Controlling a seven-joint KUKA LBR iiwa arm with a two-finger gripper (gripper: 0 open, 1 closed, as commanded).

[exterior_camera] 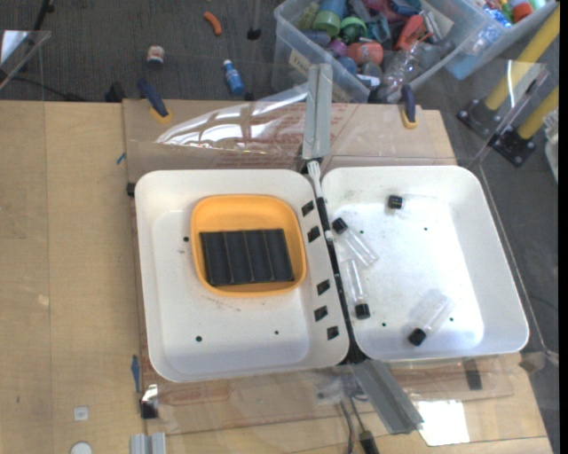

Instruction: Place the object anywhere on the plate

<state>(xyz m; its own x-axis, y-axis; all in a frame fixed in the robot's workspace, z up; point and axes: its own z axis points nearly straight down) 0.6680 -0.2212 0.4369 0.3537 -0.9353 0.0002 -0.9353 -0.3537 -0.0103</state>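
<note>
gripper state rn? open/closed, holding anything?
Gripper: cannot be told from this frame.
Clear vials lie in the right bin; the orange plate bears a black ridged block.

A clear plastic tub (373, 44) of bright toys sits beyond the bench at the top. On the dark floor beside it lie a small blue bottle (232, 76) and an orange tool (211, 21). A blue clamp (153, 99) grips the bench's far edge. Yellow bars (531, 55) lean at the upper right.
</note>
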